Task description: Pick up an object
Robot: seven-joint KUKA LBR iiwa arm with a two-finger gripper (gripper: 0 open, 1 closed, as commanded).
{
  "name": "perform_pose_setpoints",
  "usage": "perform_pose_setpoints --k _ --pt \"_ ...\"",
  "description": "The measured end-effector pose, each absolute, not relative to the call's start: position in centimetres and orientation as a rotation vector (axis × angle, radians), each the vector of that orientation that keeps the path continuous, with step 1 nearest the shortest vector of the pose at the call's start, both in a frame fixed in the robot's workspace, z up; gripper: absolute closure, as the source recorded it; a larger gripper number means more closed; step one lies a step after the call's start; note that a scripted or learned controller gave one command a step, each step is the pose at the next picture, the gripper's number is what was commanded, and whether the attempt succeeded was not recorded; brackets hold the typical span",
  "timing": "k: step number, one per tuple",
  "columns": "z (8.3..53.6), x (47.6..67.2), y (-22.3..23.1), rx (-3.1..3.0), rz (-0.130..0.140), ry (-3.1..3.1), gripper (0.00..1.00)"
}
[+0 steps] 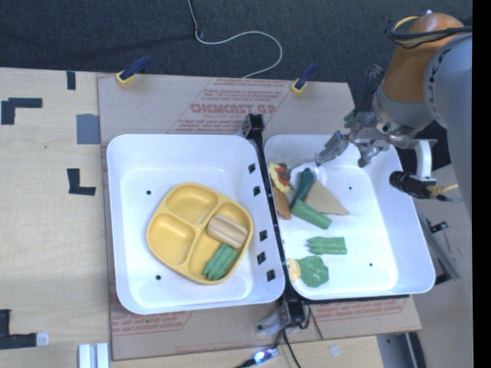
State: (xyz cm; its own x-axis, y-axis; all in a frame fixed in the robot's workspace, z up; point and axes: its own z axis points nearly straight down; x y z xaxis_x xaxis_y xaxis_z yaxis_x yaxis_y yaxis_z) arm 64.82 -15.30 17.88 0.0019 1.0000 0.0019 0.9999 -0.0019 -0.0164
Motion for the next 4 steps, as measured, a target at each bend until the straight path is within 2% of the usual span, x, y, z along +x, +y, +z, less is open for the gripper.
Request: perform_pose_setpoints --k 1,3,4 --pt "18.9 65.1 -15.3 -2.22 0.002 -2.222 0.0" --pt "8.2 64.7 -15.1 -2.217 0.005 -2.223 0.0" --pt "9.5 64.8 -15.1 -2.218 0.0 -2.226 1.0"
